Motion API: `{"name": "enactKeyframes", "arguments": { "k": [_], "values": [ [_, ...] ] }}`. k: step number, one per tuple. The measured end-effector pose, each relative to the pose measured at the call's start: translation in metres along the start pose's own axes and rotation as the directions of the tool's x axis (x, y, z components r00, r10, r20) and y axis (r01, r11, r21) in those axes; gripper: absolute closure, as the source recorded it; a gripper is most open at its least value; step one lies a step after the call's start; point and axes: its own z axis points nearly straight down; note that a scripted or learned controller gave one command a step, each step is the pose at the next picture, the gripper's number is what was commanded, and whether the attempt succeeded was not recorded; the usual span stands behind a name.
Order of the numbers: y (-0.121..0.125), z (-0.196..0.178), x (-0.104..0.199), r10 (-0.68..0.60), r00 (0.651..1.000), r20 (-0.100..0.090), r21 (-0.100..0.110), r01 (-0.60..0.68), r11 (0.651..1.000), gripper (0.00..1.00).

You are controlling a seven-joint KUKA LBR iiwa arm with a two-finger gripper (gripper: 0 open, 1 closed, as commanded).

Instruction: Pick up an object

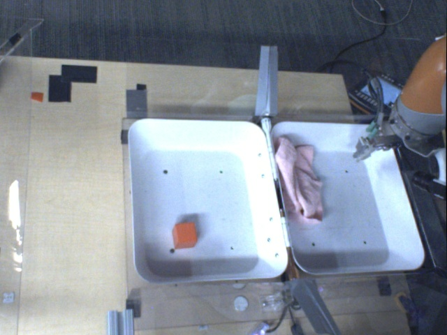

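An orange block (185,235) lies in the left bin (147,187), toward its front left. A crumpled pink cloth (300,179) rests in the right bin (391,250) against its left wall. My gripper (366,147) hangs over the right bin's back right corner, well to the right of the cloth. It is small in the view, with nothing visibly between its tips.
A metal divider post (266,82) rises behind the seam between the bins. Black markers (70,80) and a small orange square (37,97) sit on the wooden bench at the back left. Cables (377,9) run on the floor at the back right.
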Motion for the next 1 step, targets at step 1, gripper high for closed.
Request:
{"name": "enactKeyframes", "arguments": {
  "k": [1],
  "values": [
    [-0.0327, 0.0508, 0.0056, -0.185, 0.983, -0.001, -0.001, 0.185, 0.983, 1.00]
  ]
}}
